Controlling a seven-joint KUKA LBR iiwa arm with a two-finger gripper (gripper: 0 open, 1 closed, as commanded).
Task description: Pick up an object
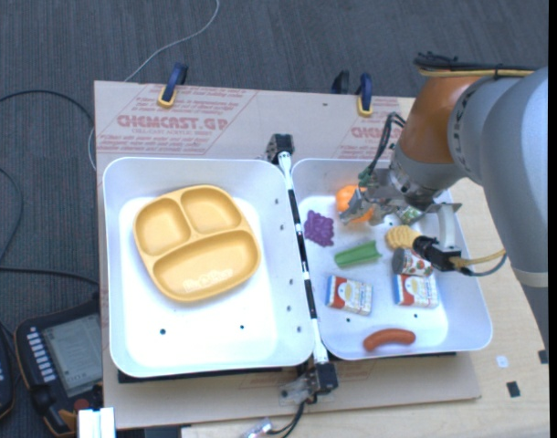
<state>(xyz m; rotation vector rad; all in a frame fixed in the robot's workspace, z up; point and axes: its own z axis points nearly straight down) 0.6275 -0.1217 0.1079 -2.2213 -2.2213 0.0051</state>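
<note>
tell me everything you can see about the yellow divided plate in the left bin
The yellow plate is a rounded-square tray, apparently plastic, with three compartments: two small ones toward the far side and one large one nearer the camera. It lies flat and slightly rotated on the floor of the left bin, roughly centred, touching nothing else. Its compartments hold nothing; light glints off the large one.

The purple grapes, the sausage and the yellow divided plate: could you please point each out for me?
purple grapes (319, 229), camera view, middle of the bunch
sausage (389, 338), camera view, middle of its length
yellow divided plate (205, 267), camera view, floor of its largest compartment
</note>
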